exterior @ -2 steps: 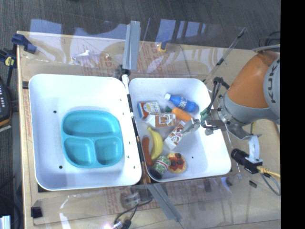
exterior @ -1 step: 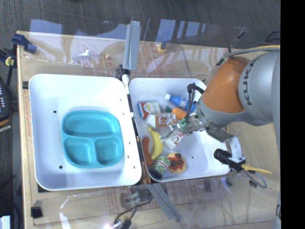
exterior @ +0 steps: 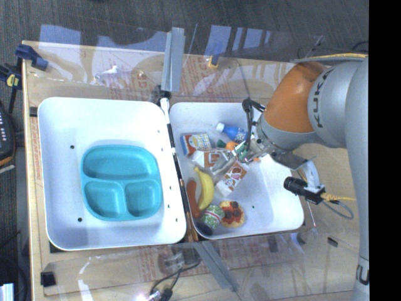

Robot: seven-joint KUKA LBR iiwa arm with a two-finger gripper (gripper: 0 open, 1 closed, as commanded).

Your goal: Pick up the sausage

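Sausage (exterior: 192,196) at bin wall, banana (exterior: 205,188) alongside, end effector (exterior: 241,155) above cartons, grip seemingly indiscernible

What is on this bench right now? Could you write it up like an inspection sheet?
Surface: wooden bench bearing a left bin and a right bin.
Job's things: sausage, lying along the right bin's left wall beside the banana.
Clutter: blue divided plate in the left bin; bottle, small cartons and a fruit pile in the right bin.
Grippers: gripper low over the right bin's clutter; fingers too hidden to judge.
Cables: yellow cable at the bin's right.
Surroundings: dark carpet; blue clamp at the bench corner.
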